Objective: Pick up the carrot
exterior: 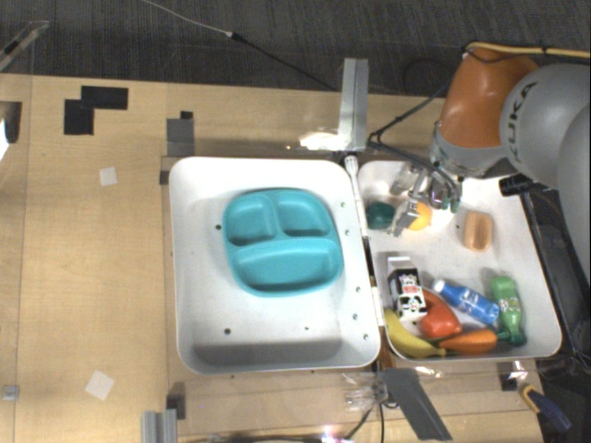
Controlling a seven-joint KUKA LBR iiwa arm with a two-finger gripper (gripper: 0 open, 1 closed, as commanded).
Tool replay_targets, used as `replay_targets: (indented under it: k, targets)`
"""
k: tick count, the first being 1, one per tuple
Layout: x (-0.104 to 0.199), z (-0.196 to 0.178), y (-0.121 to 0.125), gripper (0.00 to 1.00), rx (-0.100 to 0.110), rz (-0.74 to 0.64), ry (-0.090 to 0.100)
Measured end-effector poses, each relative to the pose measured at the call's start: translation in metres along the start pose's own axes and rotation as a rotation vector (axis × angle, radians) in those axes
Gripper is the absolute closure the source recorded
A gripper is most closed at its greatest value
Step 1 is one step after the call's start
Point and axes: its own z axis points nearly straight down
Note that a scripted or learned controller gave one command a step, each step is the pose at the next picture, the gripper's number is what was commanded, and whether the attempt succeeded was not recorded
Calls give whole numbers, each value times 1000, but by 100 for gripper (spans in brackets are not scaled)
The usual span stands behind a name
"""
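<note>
The carrot (473, 341) is orange and lies along the front edge of the right bin (540, 275), between a banana and a green bottle. My gripper (417, 203) hangs over the far left part of that bin, well back from the carrot, just above a yellow object (420, 218). Its fingers look spread and nothing is between them.
Near the carrot lie a red pepper (440, 320), a banana (409, 338), a blue bottle (466, 301), a green bottle (507, 308) and a small black-and-white box (405, 286). A tan block (476, 230) and a teal cup (379, 215) sit farther back. The left bin (199, 275) holds a teal divided plate (280, 240).
</note>
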Motion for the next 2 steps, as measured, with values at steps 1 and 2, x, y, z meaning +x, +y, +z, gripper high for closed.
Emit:
replay_targets:
  k: [1,2]
  targets:
    - [0,0,0,0,0,0,0]
    - [0,0,0,0,0,0,0]
